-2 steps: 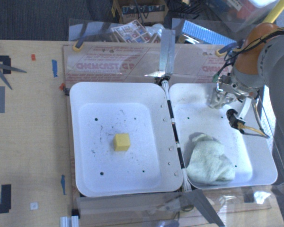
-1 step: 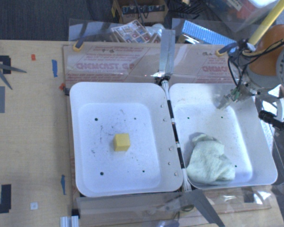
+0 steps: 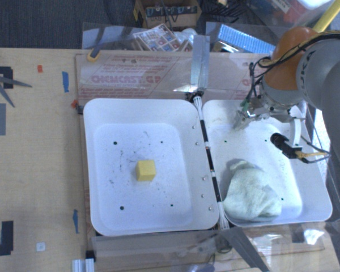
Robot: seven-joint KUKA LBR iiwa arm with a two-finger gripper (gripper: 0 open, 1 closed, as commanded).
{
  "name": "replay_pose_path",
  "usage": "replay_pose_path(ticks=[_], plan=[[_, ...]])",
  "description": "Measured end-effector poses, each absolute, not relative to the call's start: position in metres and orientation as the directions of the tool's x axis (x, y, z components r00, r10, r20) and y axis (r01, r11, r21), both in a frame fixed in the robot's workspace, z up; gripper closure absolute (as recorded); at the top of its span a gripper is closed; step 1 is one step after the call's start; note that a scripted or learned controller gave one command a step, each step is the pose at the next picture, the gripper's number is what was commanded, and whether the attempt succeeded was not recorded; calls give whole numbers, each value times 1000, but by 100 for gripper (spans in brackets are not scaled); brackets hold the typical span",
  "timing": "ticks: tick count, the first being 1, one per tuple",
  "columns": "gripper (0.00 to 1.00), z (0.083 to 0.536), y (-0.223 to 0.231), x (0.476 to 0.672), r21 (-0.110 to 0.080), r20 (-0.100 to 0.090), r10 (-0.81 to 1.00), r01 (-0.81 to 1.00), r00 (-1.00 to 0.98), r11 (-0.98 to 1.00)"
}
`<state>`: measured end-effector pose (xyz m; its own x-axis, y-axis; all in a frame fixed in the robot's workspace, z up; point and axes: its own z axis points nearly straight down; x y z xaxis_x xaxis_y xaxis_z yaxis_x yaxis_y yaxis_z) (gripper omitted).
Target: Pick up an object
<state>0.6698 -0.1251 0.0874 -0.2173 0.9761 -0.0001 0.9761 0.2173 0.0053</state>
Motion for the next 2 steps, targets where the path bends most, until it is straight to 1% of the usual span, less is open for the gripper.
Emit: replay_pose_path(ticks=[1, 2], plan=[[100, 89, -200, 667, 2, -2, 1000, 1000, -6, 6], [100, 105, -126, 667, -4, 0, 944, 944, 331, -331]])
